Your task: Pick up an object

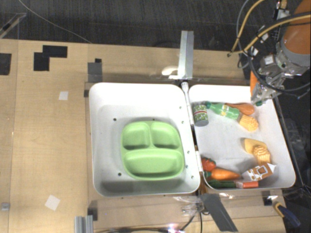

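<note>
End effector near right bin's rim

Left bin: sitting beside the right bin, holding a green divided tray.
Surface: lying pale under both, carrying black patches.

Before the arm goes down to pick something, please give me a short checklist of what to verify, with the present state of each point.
1. Objects are in the right bin: ok.
2. gripper is above the right bin's far corner: ok.
3. Gripper holds nothing yet: cannot tell.
4. green bottle lies apart from the small can: ok.
5. Carrot is free of neighbours: not ok, it is crowded at the near edge.
</note>
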Available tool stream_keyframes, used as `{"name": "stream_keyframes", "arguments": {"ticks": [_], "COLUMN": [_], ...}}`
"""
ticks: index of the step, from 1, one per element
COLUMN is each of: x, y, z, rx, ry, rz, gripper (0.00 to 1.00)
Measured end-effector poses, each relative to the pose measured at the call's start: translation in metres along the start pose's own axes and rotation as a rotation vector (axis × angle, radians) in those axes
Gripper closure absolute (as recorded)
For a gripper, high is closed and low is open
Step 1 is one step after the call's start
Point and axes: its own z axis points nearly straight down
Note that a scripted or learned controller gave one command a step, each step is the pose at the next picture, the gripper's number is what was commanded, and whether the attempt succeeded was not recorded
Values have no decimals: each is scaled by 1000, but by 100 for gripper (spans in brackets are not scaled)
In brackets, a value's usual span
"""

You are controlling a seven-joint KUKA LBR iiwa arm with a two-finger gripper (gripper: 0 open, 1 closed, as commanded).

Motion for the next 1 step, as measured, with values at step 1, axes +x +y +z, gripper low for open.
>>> {"name": "stream_keyframes", "arguments": {"ticks": [1], "x": [-54], "y": [16], "z": [19], "rx": [-13], "ry": [-3], "rz": [192], "gripper": [100]}}
